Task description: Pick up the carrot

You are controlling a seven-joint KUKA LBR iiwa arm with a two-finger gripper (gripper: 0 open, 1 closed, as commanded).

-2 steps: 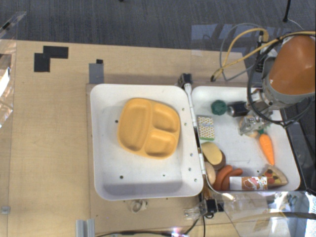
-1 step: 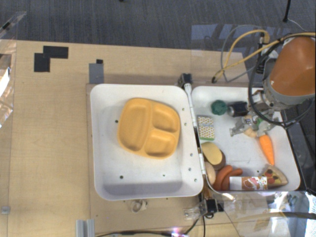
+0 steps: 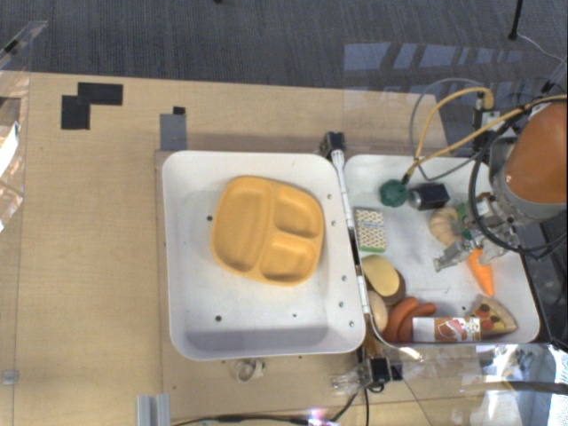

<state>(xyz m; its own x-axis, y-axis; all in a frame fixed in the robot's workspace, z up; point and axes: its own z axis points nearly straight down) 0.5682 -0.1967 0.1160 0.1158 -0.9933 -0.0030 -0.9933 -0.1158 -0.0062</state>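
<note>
The carrot (image 3: 483, 275) is a short orange cone lying near the right wall of the right bin (image 3: 408, 238), tip pointing toward the front. My gripper (image 3: 467, 253) hangs low over the bin, right at the carrot's thick upper end and slightly to its left. Metal parts of the gripper reach down-left from the wrist and hide the carrot's top. The grey arm with its orange band (image 3: 541, 158) comes in from the right, above the bin's edge.
The right bin also holds a green item (image 3: 393, 193), a black block (image 3: 432, 195), a beige lump (image 3: 443, 225), a green-white box (image 3: 370, 230), a potato (image 3: 383, 276), red sausages (image 3: 408, 314) and a pizza slice (image 3: 493, 316). A yellow divided plate (image 3: 266, 229) lies in the left bin (image 3: 191, 309).
</note>
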